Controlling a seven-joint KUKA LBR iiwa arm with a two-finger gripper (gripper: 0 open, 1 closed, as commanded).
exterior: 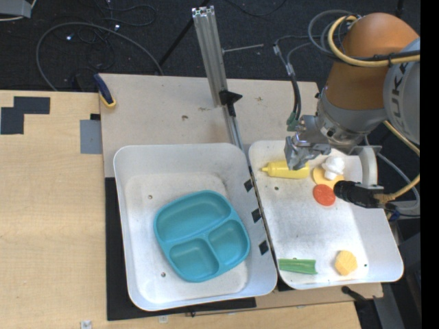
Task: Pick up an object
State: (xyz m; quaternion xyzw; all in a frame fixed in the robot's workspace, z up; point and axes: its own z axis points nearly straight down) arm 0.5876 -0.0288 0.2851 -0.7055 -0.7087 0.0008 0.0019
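Right bin: yellow piece laid at far left corner, end effector lowered just above it for grasping; end effector state cannot be told; left bin occupied by blue tray

Arm bent down, hand low

Robotics lab | grey-and-orange industrial arm over a plywood bench | two white bins side by side | aluminium extrusion post | loose cables on dark floor | plastic toy food as test props
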